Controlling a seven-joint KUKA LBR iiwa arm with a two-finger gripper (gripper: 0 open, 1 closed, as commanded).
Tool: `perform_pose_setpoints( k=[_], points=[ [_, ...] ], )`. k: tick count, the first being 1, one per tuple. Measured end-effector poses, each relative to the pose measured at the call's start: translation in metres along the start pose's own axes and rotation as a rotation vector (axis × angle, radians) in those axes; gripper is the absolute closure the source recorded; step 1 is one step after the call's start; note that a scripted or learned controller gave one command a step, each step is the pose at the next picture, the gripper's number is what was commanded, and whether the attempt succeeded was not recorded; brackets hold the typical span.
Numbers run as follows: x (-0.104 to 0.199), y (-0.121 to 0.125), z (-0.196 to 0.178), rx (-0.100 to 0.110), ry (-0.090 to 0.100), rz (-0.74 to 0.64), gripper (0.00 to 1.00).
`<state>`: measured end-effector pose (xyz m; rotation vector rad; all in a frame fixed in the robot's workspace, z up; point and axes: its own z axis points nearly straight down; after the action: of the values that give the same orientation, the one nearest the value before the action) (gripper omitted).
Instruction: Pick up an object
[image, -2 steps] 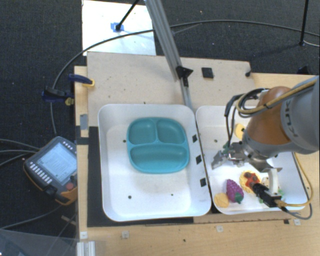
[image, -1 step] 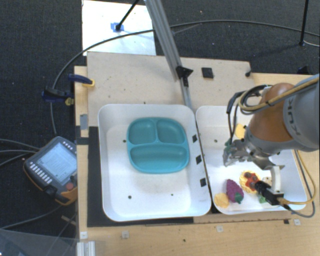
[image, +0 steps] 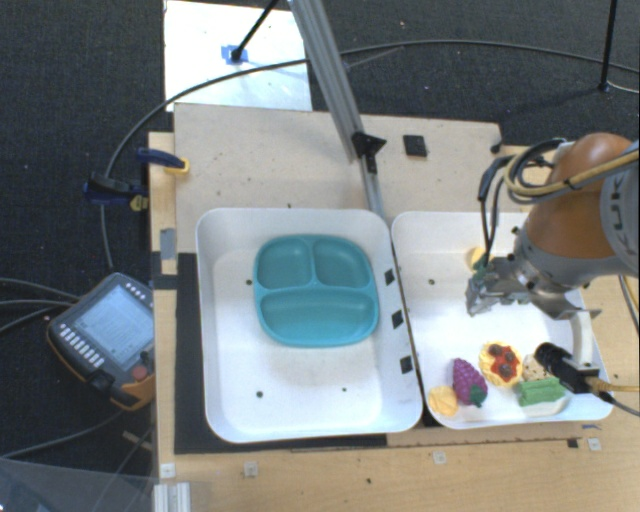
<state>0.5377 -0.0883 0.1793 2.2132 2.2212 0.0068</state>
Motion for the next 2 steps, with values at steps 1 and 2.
perform_pose_setpoints(
  k=[1,2],
  points=[
    [0.000,0.002,-0.027,0.003,0.001,0.000,1.00],
    [0.045,0.004,-0.026,0.005,0.003,-0.006,1.00]
  ],
)
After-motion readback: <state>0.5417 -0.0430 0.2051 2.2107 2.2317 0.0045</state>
